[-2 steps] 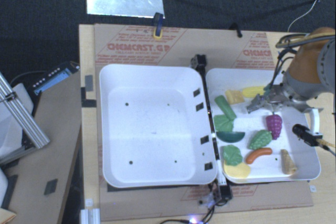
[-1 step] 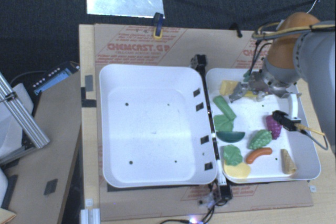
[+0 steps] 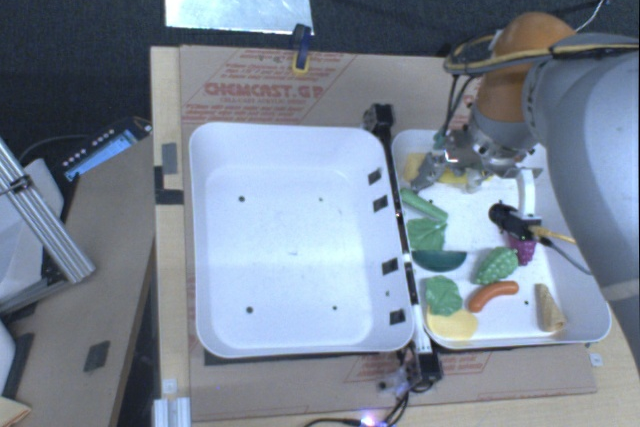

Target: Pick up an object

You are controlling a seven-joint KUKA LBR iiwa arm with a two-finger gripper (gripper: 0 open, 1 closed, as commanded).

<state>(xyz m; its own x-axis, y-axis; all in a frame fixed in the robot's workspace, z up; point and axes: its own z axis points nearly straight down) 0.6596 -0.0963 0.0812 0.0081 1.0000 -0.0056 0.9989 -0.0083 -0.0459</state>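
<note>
Right bin, white and shallow, holds a lot of small toy food pieces. Green pod-shaped piece: slender, its long axis running from upper left to lower right, near the bin's left wall. Green leafy piece just below it, flat and roughly triangular. Dark teal half-round slice, flat edge up, long axis near level. Round green leaf piece beside the left wall, touching a pale yellow disc at the bin's front edge. Bumpy green piece, oval, tilted up toward the right. Orange sausage-shaped piece, long axis near level, right end slightly raised. Tan wedge, standing lengthwise front to back. Purple piece under a small black fitting. Yellow piece at the bin's back, partly under the gripper; whether its jaws are released or clenched cannot be told. Left bin, white, lies alongside.
</note>
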